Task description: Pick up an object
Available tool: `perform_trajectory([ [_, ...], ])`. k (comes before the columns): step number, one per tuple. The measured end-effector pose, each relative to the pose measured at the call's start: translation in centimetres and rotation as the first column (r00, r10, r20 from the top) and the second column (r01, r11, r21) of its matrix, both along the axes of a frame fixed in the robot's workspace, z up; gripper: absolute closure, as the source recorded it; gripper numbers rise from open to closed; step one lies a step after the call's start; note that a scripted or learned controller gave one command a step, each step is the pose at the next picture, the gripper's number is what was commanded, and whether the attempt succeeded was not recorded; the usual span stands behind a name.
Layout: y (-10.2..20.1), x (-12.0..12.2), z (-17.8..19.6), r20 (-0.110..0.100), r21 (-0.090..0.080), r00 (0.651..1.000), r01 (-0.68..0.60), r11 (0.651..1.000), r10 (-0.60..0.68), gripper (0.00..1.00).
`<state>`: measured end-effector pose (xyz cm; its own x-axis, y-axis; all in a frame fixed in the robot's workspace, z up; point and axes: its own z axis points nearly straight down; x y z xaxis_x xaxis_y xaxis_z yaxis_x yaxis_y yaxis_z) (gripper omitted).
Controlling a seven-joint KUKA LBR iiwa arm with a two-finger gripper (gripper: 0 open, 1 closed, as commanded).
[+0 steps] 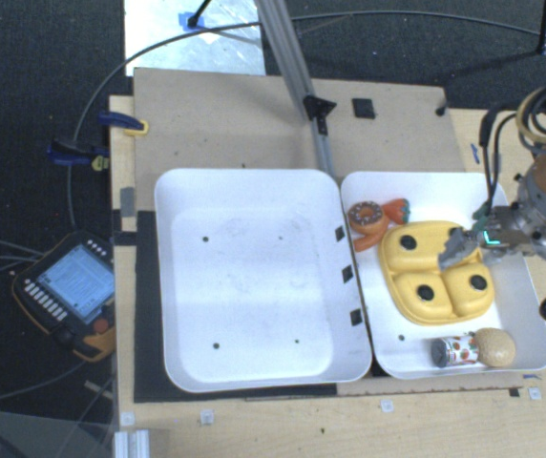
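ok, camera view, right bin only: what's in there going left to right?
Donut → orange piece beside it → yellow tray → gripper over the tray's right part. Along the near edge: small can → tan round object.

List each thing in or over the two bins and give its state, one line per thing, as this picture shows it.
Gripper: low over the yellow tray, fingers unclear.
Yellow tray: flat in right bin, under the gripper.
Doughnut: lying by the tray's upper left corner.
Orange piece: beside the doughnut.
Can: on its side.
Tan ball: against the can.
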<state>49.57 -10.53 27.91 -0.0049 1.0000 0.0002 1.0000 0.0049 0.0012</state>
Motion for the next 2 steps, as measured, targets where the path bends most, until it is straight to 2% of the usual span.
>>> perform_trajectory([
  [1,0.0,0.0,0.0,0.001,0.000,1.000,0.000,1.000,0.000,0.00],
  [2,0.9,0.1,-5.8,-0.005,0.001,1.000,0.003,1.000,-0.003,0.00],
])
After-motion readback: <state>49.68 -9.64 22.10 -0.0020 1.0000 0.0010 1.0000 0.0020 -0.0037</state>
